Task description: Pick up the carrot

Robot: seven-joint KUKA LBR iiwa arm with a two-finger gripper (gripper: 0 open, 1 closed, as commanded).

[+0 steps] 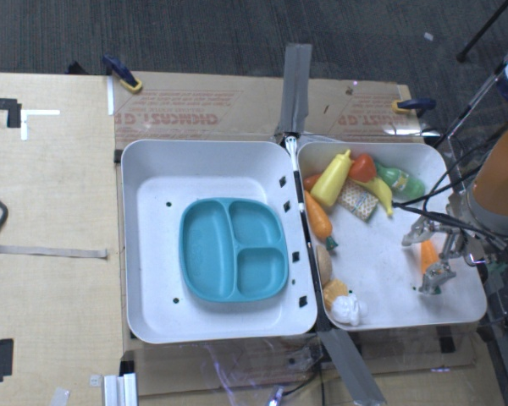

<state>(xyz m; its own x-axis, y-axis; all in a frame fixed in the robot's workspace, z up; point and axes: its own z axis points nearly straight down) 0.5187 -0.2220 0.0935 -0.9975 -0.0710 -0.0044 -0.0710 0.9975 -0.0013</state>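
hovering gripper [434,265] near right bin [470,311] edge, carrot [318,216] opposite.

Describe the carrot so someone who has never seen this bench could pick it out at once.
Start at the right bin, the one crowded with toy food. Along its left wall, just below the yellow bottle, lies the carrot: a slim orange piece running down the wall to a small green stub. Its neighbours differ: the tomato is round and red, the banana curved and yellow.

Divided plate [234,249] in left bin [144,227]; carrot [318,216] in right bin [389,303].
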